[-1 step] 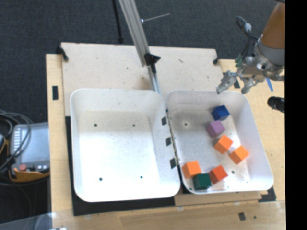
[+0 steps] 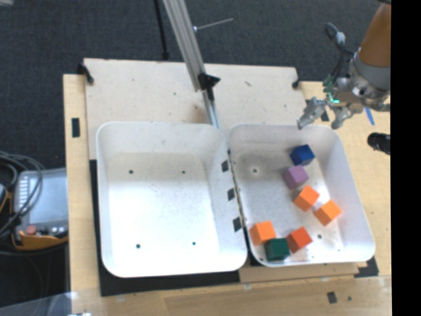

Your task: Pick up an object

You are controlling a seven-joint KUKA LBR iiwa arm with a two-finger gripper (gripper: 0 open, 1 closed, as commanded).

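Up at about 2 o'clock in the camera view, the gripper (image 2: pixel 323 116) hangs just over the back rim of the right bin (image 2: pixel 352 196), with its two fingers spread apart and nothing between them. One fingertip sits toward the bin's back edge on the left, the other a bit to the right, so the jaws look pretty wide open. The grey arm with the orange band (image 2: pixel 376 41) comes in from 3 o'clock above it.

All the blocks are in the right bin. A blue cube (image 2: pixel 302 155) sits closest to the gripper, roughly at 12 o'clock within that bin. Just below it is a purple cube (image 2: pixel 295 176), nearly touching. Then an orange cube (image 2: pixel 306 197) and another orange cube (image 2: pixel 327 211) toward 4 o'clock of the bin, close together. Down at the front edge, around 6 o'clock, there's a third orange cube (image 2: pixel 264 232), a dark green cube (image 2: pixel 277 249) right against it, and a reddish-orange cube (image 2: pixel 299 239) just beside the green one.

Over at 9 o'clock, the left bin (image 2: pixel 108 176) shows a bare white floor with some dark speckling. A slanted metal rail (image 2: pixel 186 35) runs down from 12 o'clock to the gap between the two bins. Some grey box with cables (image 2: pixel 41 199) sits off the bench at far 9 o'clock.
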